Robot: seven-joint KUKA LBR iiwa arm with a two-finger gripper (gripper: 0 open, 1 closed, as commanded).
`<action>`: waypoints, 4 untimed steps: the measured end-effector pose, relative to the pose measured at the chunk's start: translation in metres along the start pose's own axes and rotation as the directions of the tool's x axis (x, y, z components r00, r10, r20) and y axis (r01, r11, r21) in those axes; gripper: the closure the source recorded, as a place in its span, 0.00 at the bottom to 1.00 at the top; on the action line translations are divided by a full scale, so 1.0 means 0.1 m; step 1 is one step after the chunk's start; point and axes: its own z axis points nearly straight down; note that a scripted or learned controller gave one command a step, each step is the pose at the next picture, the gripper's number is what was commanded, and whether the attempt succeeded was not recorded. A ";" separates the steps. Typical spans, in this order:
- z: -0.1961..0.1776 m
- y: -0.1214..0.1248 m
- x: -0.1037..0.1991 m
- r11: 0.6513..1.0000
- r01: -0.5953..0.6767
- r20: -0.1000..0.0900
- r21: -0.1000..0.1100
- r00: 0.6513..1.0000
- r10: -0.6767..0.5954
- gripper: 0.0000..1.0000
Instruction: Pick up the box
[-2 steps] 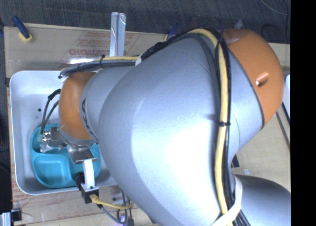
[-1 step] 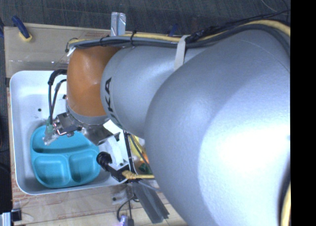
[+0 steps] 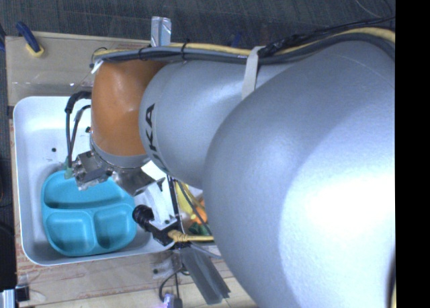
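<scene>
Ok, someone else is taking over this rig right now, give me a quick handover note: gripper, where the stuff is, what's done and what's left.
Gripper: the arm reaches low over the left bin, its wrist end just above the blue divided tray; the fingers are hidden, so their state is unknown.
Things: the blue tray lies in the near part of the left bin. I cannot pick out the box; the arm covers most of the bench and the second bin. Some yellow and orange items peek out beside the wrist, too hidden to name.
Done: no grasp confirmed.
Left: find the box, grasp it, lift it.
</scene>
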 end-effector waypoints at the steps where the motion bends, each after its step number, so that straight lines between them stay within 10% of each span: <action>1: 1.14 0.03 0.02 0.990 0.144 0.005 -0.016 0.990 -0.143 1.00; 2: 1.09 0.08 -0.02 0.990 0.138 0.012 -0.032 0.990 -0.138 0.00; 3: 1.07 0.02 -0.05 0.986 0.162 0.012 -0.047 0.987 -0.162 0.00; 4: 0.83 -0.33 -0.75 0.981 0.191 -0.003 -0.041 0.981 -0.192 0.00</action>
